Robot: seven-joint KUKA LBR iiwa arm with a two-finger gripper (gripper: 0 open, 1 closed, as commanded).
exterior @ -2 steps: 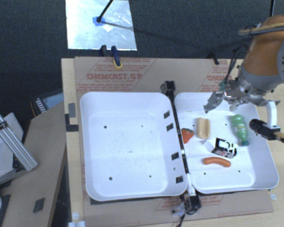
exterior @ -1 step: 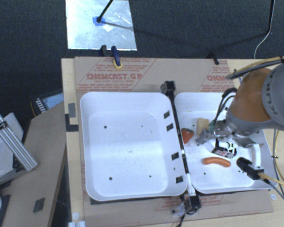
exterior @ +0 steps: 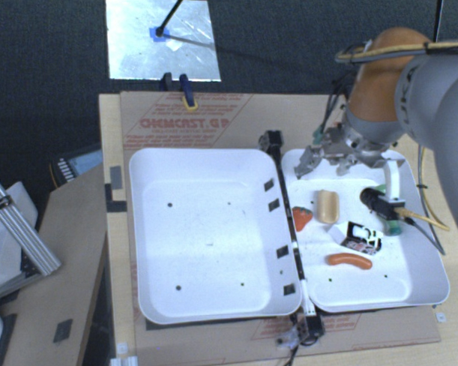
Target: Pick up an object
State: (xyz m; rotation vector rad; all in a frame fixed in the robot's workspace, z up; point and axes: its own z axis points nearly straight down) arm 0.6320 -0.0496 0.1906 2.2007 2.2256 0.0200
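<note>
Progress: nothing lifted, grasp still to do | gripper point(exterior: 329, 156) above the right bin's point(exterior: 424, 284) far edge, cannot tell its state | candidates in that bin: tan block point(exterior: 326, 206), orange sausage point(exterior: 349, 260), black-white item point(exterior: 361, 238) | left bin point(exterior: 154, 294) beside it.

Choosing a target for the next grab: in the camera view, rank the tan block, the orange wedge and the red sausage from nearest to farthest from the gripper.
From the gripper:
1. Tan block, just below it in the right bin.
2. Orange wedge, by the divider.
3. Red sausage, toward the front edge.
</note>
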